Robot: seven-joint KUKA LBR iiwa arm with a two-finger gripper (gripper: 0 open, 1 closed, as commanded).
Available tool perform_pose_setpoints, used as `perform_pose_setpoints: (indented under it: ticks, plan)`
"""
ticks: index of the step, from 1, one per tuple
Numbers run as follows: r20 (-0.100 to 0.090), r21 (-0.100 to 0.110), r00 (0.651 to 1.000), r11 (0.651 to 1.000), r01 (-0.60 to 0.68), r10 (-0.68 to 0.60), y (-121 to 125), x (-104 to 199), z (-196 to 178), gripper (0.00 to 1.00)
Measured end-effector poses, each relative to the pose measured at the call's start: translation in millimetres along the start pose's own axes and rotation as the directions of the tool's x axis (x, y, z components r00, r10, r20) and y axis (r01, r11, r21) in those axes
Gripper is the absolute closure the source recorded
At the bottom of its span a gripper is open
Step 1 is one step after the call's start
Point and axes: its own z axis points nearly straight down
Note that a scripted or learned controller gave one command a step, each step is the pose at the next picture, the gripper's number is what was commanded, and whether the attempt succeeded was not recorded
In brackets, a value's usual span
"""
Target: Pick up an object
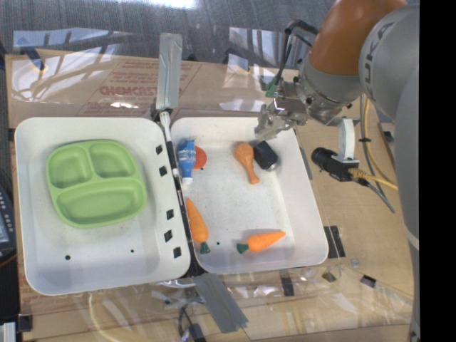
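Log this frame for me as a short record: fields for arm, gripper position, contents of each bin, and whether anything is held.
arm: grey KUKA arm reaching in from the right
gripper: gripper above the right bin's far edge
left bin: green divided plate
right bin: two carrots, orange drumstick toy, black object, blue-and-white tube over a red item
held: nothing seen held

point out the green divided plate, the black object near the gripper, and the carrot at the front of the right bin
green divided plate point(96, 184), camera view, on the ridge between its compartments
black object point(266, 155), camera view, middle of its top
carrot point(265, 241), camera view, middle of the orange body
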Motion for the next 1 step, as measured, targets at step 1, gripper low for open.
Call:
perform_pose_setpoints:
  ticks: [1]
  plan:
    - [0.001, 0.001, 0.996, 0.996, 0.094, -0.094, 11.3, -43.1, 5.6, 1.00]
